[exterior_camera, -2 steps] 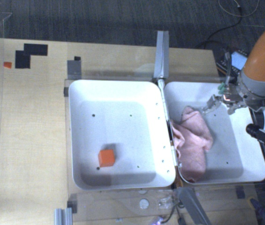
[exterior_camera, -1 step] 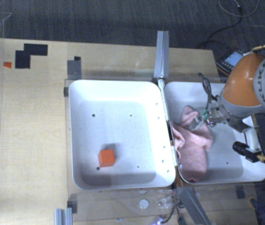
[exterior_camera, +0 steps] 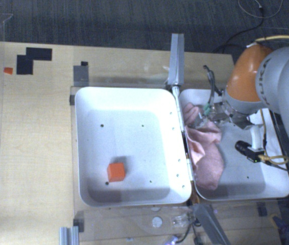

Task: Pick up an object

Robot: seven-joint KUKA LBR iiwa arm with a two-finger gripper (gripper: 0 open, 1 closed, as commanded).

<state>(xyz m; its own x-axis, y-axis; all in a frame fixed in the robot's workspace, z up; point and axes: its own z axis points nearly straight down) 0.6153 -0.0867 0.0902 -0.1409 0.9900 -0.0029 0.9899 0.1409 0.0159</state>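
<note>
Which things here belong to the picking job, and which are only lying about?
For the job:
- hand, over the right bin
- pink cloth under it
- orange block in the left bin

Lying about:
- black tape marks on the bench

soft pink cloth (exterior_camera: 206, 149), glossy white bins (exterior_camera: 129, 98)

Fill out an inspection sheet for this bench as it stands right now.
Surface: pale wooden bench bearing a left bin and a right bin.
Job's things: orange block in the left bin; pink cloth in the right bin, along the wall next to the left bin.
Clutter: black marks and a small orange marker at the bench's far left corner.
Grippers: gripper over the cloth's upper end.
Cables: thin wire on the floor; yellow cable by the arm.
Surroundings: dark carpet.
</note>
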